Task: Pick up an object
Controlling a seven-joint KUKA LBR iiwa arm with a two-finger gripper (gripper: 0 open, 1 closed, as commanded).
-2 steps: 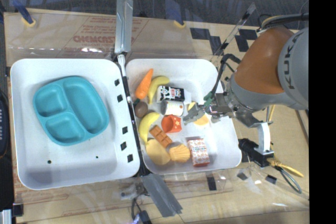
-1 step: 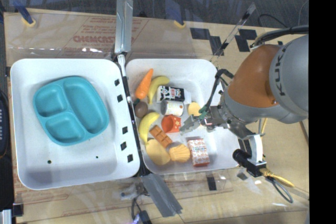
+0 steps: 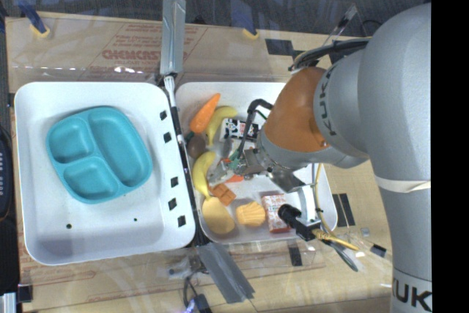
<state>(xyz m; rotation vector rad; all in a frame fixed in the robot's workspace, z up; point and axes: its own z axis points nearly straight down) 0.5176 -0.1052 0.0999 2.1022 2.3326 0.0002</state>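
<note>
My tool (image 3: 229, 166) hung low in the right bin (image 3: 326, 190), among toy food: a carrot (image 3: 206, 112), two bananas (image 3: 203, 171), an orange block (image 3: 224, 194). I could not tell how it was set. The left bin (image 3: 44, 231) held a blue divided plate (image 3: 99, 152).

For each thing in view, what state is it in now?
Blue tray: upright, in left bin.
Carrot: lying in right bin.
Bananas: lying beside gripper.
Red packet: flat, near front.
Gripper: low among the toys.
</note>
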